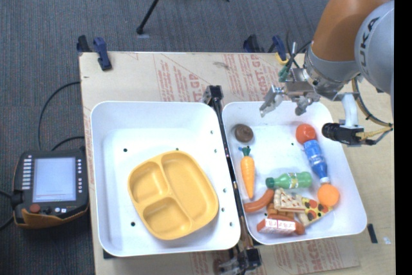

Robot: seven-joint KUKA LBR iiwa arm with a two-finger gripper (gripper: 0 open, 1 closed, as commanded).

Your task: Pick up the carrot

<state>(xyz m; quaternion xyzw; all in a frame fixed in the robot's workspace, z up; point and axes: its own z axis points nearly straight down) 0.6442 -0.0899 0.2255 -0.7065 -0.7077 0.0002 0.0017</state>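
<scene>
One fixed camera looks down from above at a slant, set far enough back to take in the whole table (161, 71), both white bins (106, 138) side by side, and the grey carpet (51, 3) beyond its far edge.

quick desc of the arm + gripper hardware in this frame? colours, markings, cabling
Grey KUKA arm with a large rounded orange band above the wrist and dark KUKA lettering on the grey shell. The gripper is a small metallic grey unit with two thin fingers. Thin wires run along the wrist; a black cylindrical fitting with yellowish cable hangs beside it.
</scene>
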